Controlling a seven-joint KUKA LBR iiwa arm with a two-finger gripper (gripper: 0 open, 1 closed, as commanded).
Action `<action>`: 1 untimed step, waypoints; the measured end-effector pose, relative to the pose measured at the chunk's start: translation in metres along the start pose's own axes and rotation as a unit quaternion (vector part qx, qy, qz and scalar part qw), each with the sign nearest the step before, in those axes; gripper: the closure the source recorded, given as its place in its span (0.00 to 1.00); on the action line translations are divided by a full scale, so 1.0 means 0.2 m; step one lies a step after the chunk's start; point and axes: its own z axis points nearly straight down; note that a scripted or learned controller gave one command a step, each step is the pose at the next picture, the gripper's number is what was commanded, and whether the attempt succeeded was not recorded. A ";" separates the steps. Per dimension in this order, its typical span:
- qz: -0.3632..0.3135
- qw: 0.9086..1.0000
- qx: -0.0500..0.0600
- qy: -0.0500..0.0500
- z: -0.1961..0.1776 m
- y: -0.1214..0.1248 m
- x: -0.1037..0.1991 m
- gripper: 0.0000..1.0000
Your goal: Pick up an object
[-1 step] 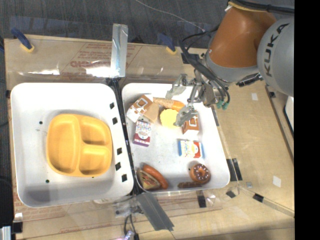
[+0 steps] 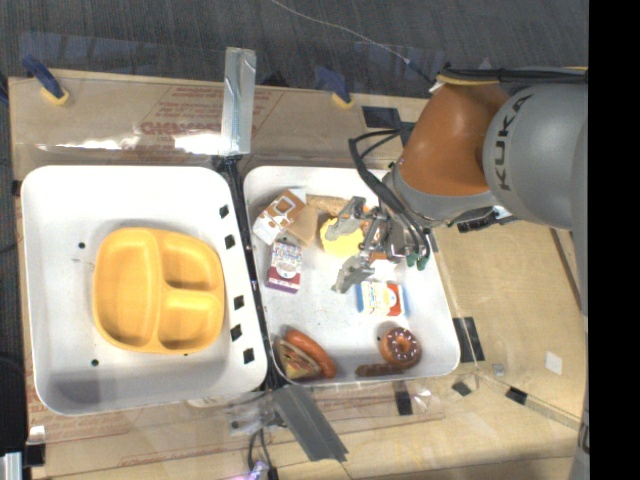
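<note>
Where the gripper hangs over the right bin, finger state unreadable (donut at 5 o'clock).

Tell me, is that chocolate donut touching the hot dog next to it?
Apart. The camera view shows bare white bin floor between the donut and the hot dog along the right bin's near edge.

Yellow divided tray in the left white bin.

You look down on a pale wooden surface, brown cardboard taped along its back, dark grey carpet beyond, even light.
</note>
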 end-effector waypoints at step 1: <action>0.002 1.000 0.000 -0.004 0.35 -0.08 0.23 0.00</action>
